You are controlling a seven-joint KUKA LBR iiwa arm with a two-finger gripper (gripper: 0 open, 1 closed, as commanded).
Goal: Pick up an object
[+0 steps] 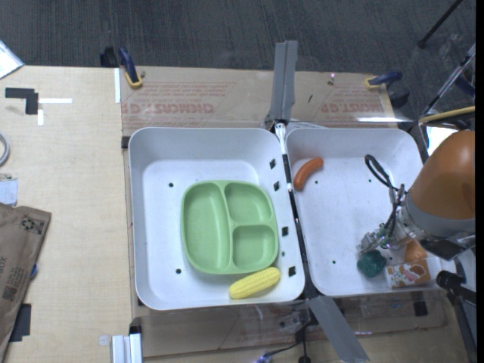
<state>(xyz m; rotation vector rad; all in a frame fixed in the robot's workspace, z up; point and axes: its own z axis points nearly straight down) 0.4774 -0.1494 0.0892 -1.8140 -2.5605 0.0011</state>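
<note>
**Inspector:** Report the bench layout.

**Assistant:** Two shallow white plastic bins sit side by side. The left bin (151, 225) holds a pale green plastic plate with three compartments (229, 226), lying flat near its middle. A yellow toy corn cob (255, 283) lies just below the plate's lower right corner, touching or nearly touching its rim, close to the bin's front wall.

**Inspector:** And the right bin?

**Assistant:** The right bin (333, 225) holds an orange sausage-shaped toy (307, 172) in its upper left corner, tilted, close to the dividing wall. In the lower right corner there is a cluster: a dark teal rounded object (370, 264), a small white printed packet (408, 275) just to its right, and a small orange piece (415, 251) above the packet. A black looped cable (377, 172) runs down the right part of the bin toward the wrist.

**Inspector:** Position of the arm?

**Assistant:** The grey arm with the orange band (451, 176) enters from the right and stands over the right bin's lower right corner. The two-finger gripper (378, 242) is low in the bin, directly above the teal object and beside the orange piece.

**Inspector:** State of the end effector?

**Assistant:** I cannot tell. The metal parts at the tip are small and crowded against the cluster. No object is seen between them.
</note>
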